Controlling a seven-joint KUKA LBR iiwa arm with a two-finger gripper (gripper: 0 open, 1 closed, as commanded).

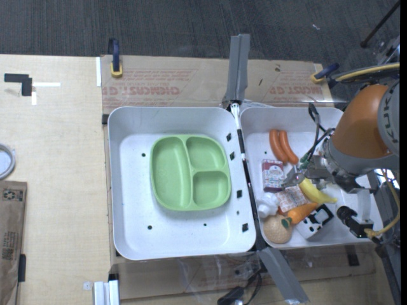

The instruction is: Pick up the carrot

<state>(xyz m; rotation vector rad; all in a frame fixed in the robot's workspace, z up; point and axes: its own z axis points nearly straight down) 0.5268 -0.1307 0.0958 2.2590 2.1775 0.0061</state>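
Two shallow white bins are sitting side by side on the wooden bench [51,119]. The left bin [127,189] is holding a green divided plate [189,171] at its centre. The right bin [251,151] is holding a cluster of items. The carrot [301,213], orange with a small green tip, is lying at about 6 o'clock in the right bin, slanting up toward 2 o'clock. A round tan item [277,229] is resting just beside the carrot at its 8 o'clock side, and a black-and-white block [317,222] is lying just beside it at 4 o'clock. A banana [315,191] is lying just above the carrot, at 1 o'clock from it. Two hot dog sausages [283,146] are lying at 11 o'clock in the bin, with a small red-and-white packet [273,173] below them.

The arm, with its orange band [362,122], is reaching in from 3 o'clock. The pincer [308,168] is hanging over the middle of the right bin, above the banana and at 12 o'clock from the carrot; whether it is released or clenched cannot be told, and nothing is visibly grasped.
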